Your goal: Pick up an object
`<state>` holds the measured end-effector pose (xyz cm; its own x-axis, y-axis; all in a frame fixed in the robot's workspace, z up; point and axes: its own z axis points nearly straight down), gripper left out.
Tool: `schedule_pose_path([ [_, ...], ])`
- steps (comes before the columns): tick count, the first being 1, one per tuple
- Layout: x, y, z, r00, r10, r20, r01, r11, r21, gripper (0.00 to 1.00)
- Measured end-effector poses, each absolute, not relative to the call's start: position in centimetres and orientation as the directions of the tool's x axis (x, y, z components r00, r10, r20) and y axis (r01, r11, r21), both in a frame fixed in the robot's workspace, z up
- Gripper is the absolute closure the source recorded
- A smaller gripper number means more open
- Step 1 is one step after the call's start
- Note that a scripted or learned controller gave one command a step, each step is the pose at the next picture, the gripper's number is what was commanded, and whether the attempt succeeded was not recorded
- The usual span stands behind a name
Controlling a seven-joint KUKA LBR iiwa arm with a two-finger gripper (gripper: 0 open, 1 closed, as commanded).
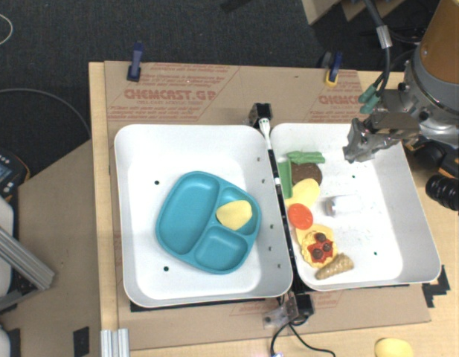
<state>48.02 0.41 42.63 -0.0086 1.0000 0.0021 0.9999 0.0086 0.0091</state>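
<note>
Gripper (357,149) hovers at upper right of the right bin (396,222) — finger state impossible to tell. Toy food lies down the bin's left side: tomato slice (300,216), pizza piece (318,247). Best approach, I judge — centre over one isolated piece, descend straight.

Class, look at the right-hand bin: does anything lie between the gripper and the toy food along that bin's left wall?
Nothing visible does. The gripper hangs above the right bin near its far edge, and bare white floor separates it from the toy food. A small pale object lies to the side of that path.
</note>
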Motion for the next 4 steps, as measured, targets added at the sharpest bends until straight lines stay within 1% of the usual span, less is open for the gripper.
schedule_pose_path([
  [1, 47.9, 11.6, 50.4, -0.014, 1.000, 0.005, 1.000, 0.014, 0.011, 1.00],
  [2, 47.7, 16.4, 37.1, -0.006, 1.000, -0.003, 1.000, 0.006, -0.015, 1.00],
  [3, 47.9, 19.9, 49.9, -0.005, 1.000, 0.008, 1.000, 0.005, 0.015, 1.00],
  [4, 50.2, 17.8, 31.1, 0.004, 1.000, -0.008, 1.000, -0.004, -0.017, 1.00],
])
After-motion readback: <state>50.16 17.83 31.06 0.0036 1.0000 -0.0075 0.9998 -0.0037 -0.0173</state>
